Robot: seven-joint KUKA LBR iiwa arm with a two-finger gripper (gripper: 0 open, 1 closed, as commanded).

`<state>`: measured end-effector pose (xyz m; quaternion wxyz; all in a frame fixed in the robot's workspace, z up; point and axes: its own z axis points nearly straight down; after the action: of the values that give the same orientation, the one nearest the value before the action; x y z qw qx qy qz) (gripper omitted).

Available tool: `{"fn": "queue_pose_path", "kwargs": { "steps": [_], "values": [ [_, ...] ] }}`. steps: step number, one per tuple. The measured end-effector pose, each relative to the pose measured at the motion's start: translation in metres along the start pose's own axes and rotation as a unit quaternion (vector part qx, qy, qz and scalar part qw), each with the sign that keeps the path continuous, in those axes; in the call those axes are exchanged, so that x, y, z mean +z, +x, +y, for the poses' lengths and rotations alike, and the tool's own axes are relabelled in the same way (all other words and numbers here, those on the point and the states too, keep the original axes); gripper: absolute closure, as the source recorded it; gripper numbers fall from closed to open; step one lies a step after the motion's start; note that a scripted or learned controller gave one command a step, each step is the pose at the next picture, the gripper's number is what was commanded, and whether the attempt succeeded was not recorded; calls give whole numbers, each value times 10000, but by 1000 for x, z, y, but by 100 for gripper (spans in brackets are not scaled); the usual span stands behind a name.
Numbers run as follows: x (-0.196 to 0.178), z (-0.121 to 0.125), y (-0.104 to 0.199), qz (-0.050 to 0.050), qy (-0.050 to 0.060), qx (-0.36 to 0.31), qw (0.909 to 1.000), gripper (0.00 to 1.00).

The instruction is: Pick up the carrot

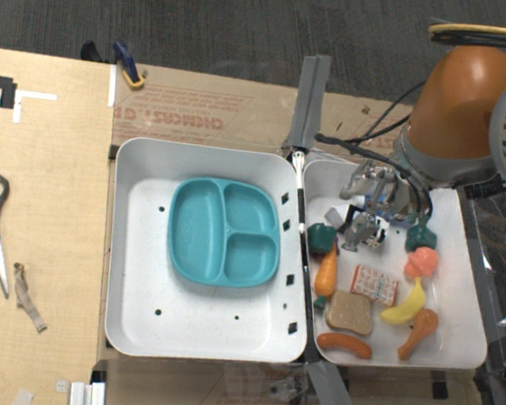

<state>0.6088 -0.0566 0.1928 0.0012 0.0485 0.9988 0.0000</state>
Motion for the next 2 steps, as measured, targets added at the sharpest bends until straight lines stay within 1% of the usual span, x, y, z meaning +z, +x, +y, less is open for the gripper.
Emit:
{"fn": "queue_pose_path", "kwargs": {
  "steps": [1, 2],
  "values": [
    [97, -40, 38, 6, 2, 712, 9975, 0],
    [100, -49, 116, 13, 5, 3178, 9482, 0]
  ]
}}
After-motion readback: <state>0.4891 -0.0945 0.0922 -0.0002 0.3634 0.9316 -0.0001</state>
